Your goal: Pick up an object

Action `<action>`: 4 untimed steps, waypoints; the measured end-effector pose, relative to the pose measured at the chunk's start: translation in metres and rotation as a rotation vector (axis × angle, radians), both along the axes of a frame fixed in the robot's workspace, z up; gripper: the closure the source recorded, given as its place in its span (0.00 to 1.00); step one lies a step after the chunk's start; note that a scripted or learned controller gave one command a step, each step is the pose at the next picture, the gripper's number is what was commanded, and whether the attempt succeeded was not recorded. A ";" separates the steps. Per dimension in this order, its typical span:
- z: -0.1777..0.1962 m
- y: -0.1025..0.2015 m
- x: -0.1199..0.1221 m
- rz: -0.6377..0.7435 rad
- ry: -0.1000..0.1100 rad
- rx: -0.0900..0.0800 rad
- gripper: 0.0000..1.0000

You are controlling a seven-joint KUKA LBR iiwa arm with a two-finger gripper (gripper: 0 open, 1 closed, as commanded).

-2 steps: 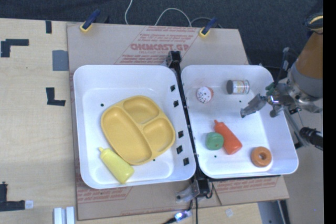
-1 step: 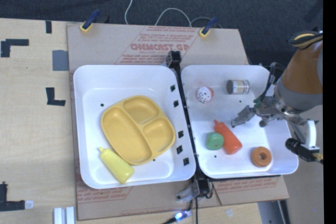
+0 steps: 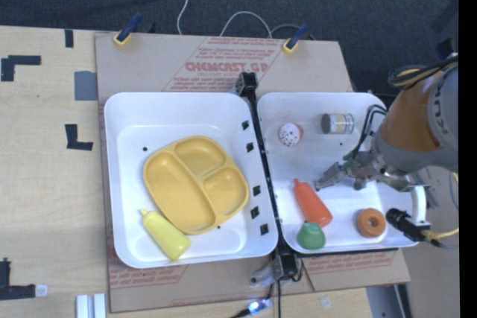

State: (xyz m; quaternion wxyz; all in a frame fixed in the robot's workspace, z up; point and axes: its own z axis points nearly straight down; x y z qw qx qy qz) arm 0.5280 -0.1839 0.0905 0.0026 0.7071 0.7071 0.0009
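My jaws hover over the right bin, near the orange carrot.

In the left bin (image 3: 119, 160) lie a yellow divided plate (image 3: 195, 182) and a yellow bottle (image 3: 165, 234). In the right bin (image 3: 313, 104), the carrot (image 3: 312, 203) lies with its long axis running from upper left to lower right, beside a green ball (image 3: 311, 236). My jaws (image 3: 332, 176) sit just right of the carrot, spread open, holding nothing. Further right lies a brown ring (image 3: 370, 223).

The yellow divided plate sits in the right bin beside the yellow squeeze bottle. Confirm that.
Wrong bin. In the camera view, the yellow divided plate sits in the left bin, beside the yellow squeeze bottle.
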 end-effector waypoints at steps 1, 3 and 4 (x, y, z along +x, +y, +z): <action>0.010 0.001 -0.002 0.002 0.007 0.002 1.00; 0.118 0.008 -0.006 0.002 0.000 0.000 1.00; 0.161 0.009 -0.002 0.002 0.001 0.001 1.00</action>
